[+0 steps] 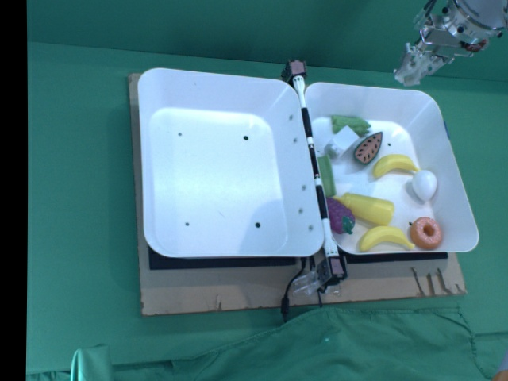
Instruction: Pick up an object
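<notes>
- Nearest the camera, a fold of green cloth point(373, 344) lies along the bottom edge, in front of the cardboard sheet point(238, 296) under both bins.
- The things to pick all sit in the right bin point(456, 157): two bananas point(394, 164) point(385, 238), a watermelon slice point(367, 148), a white egg point(424, 185), a doughnut point(426, 232), a yellow cob-like piece point(369, 208), purple grapes point(341, 215), and green pieces by the divider.
- The left bin point(218, 173) holds no objects.
- The gripper point(413, 71) hangs beyond the right bin's far rim, apart from every object and holding nothing.
- To do this well, I judge it should move in over the bin and pick a target with room around it; the upper banana or the egg look freest, while the grapes crowd the wall.
- Whether the gripper is spread or pressed together I cannot tell; its tips blur together.
- The arm is cut off at the top right corner.
- The white block point(343, 140) and the green pieces are too small to name.
</notes>
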`<state>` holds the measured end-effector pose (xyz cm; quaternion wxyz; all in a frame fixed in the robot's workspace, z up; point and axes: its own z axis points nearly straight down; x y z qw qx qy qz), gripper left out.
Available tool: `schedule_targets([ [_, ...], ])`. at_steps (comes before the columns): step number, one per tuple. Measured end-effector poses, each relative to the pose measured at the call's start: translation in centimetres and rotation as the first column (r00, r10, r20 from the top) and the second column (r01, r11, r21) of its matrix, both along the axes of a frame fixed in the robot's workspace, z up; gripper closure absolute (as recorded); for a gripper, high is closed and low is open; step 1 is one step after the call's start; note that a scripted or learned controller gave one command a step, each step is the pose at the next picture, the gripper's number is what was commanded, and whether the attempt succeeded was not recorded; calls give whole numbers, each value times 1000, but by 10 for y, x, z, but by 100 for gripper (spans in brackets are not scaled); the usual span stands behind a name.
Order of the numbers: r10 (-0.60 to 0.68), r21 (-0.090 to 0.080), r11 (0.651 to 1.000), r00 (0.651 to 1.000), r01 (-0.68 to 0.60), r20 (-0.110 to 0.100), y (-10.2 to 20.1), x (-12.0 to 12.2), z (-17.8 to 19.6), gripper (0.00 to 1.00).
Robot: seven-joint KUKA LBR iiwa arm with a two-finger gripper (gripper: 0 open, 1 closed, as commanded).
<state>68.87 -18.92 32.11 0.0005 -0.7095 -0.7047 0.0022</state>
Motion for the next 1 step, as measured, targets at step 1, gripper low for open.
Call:
schedule_targets([
  [1, 2, 3, 1000, 1000, -2, -6, 2, -16, -134, 100],
])
